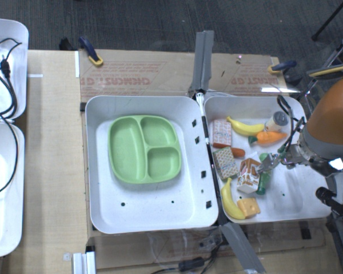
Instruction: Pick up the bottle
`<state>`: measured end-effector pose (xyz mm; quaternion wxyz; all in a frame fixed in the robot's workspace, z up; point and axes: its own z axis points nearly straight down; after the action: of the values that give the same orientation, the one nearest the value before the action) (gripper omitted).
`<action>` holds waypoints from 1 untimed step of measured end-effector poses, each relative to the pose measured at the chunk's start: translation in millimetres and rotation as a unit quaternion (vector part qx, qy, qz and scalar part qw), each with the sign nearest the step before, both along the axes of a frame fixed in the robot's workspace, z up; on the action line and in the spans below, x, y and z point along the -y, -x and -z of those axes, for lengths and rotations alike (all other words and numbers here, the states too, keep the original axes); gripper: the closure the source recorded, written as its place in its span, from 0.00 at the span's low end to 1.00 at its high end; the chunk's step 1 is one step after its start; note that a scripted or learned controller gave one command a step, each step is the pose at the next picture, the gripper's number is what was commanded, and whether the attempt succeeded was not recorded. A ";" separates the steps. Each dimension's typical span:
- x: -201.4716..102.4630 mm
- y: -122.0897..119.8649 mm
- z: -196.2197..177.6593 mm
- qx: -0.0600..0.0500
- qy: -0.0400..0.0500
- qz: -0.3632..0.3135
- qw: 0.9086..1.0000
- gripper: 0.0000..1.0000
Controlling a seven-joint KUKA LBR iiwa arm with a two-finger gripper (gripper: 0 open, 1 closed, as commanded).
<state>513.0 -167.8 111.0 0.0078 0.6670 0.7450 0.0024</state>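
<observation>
1. I see the grey arm with its orange band [331, 116] reaching in from the right over the right shallow white bin [291, 201].
2. The end effector [272, 163] sits low in that bin, just beside the small green plastic bottle [264, 181], which lies near the bin's middle.
3. Whether the end effector is spread or pressed together, I cannot tell; the view is too cluttered there.
4. The bottle touches a small brown-and-white carton [248, 176] on its left.
5. Around them I see a yellow banana [244, 127], an orange carrot [270, 137], a second banana [231, 201] and a patterned packet [225, 162].
6. The left white bin [103, 204] holds a light green divided plate [144, 149].
7. Both bins rest on the desk [51, 153].
</observation>
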 end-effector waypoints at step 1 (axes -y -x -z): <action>2.0 -1.4 -11.8 0.003 0.001 0.002 1.000 1.00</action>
<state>514.4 -169.8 122.8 0.0106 0.6681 0.7440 0.0030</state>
